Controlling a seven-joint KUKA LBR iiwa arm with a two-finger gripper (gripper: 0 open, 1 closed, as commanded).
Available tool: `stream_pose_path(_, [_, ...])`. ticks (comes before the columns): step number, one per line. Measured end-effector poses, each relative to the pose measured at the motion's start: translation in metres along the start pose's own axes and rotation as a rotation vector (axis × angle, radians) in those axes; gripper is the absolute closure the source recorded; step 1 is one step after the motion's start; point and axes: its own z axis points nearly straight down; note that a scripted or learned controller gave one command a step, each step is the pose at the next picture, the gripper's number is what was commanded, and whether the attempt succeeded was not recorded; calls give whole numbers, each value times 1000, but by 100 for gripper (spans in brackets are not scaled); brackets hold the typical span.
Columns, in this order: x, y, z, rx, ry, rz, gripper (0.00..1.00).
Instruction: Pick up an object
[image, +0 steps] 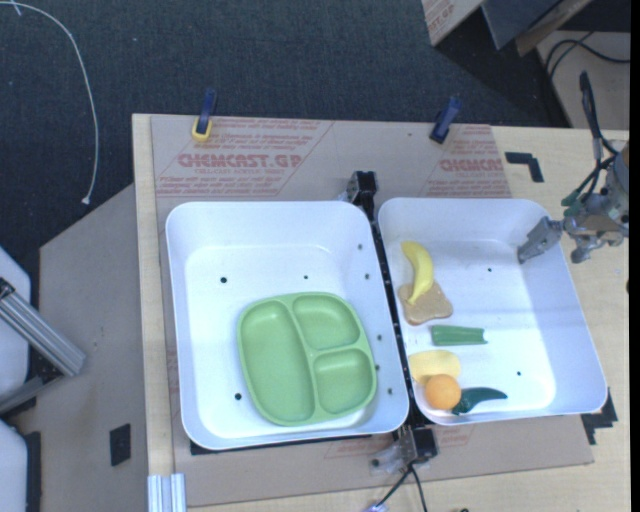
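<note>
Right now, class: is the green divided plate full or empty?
Empty. The green divided plate lies flat in the left bin, and all three of its compartments show bare green.

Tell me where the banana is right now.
The banana lies in the right bin, close to its left wall and towards the far end, its lower end touching a tan toast-like piece; the gripper is over the bin's far right corner.

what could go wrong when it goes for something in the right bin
The food pieces are bunched against the right bin's left wall: the banana overlaps the toast, and the orange touches the yellow piece and the dark green pepper. A grab may catch two things or slip off. The hand sits at the far right rim, so it could also clip the wall.
</note>
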Motion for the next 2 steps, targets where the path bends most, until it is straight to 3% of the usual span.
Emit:
stream_pose_path(1, [0,3,-7,-13,-4,-4,0])
stream_pose_path(2, [-1,2,57,-5,-1,-3,0])
